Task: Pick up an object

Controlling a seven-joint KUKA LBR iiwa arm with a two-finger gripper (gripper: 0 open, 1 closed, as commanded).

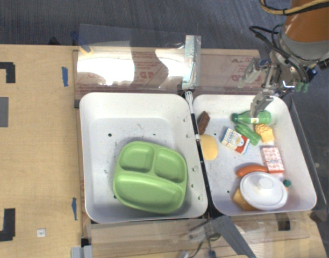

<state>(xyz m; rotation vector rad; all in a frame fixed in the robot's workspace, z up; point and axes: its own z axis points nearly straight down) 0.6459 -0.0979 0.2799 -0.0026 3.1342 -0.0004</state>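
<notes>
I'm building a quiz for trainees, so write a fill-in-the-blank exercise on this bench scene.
1. The green divided plastic plate lies in the ____ white bin.
2. The claw hangs above the ____ plastic bottle.
3. The round white lidded pot sits in the right white bin, at the end ____ from the claw.

Missing words: left; green; farthest

We see a tan bench top (30,144) with black markings and blue tape, against dark grey carpeted floor (127,4).
</notes>
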